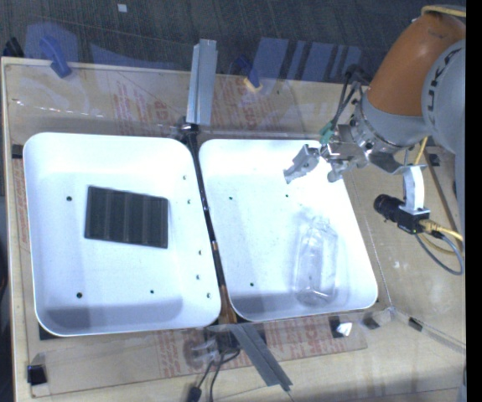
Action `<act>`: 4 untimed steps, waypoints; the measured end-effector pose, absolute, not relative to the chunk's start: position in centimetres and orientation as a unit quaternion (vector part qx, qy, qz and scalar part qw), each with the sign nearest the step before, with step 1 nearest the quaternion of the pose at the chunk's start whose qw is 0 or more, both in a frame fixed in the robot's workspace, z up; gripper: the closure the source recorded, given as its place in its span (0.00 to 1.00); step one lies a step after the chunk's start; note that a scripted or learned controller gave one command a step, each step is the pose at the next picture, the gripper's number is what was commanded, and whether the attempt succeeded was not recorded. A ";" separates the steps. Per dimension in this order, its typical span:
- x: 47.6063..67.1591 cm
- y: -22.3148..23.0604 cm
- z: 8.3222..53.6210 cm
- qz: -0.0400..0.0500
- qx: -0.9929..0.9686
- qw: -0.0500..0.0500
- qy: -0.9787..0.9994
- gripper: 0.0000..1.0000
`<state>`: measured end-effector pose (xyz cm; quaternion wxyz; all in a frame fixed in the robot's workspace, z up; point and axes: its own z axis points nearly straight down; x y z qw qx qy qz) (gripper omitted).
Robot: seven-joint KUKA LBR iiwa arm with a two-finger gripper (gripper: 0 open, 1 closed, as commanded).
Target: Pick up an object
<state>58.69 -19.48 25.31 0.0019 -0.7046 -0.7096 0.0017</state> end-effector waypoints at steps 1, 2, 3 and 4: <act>54.4 -21.1 27.6 0.001 -0.802 0.002 -0.597 0.00; 52.2 -19.6 27.6 0.001 -0.763 0.002 -0.646 0.00; 49.5 -20.2 31.6 0.000 -0.751 -0.001 -0.660 0.00; 49.3 -20.2 33.3 0.000 -0.758 -0.001 -0.652 0.00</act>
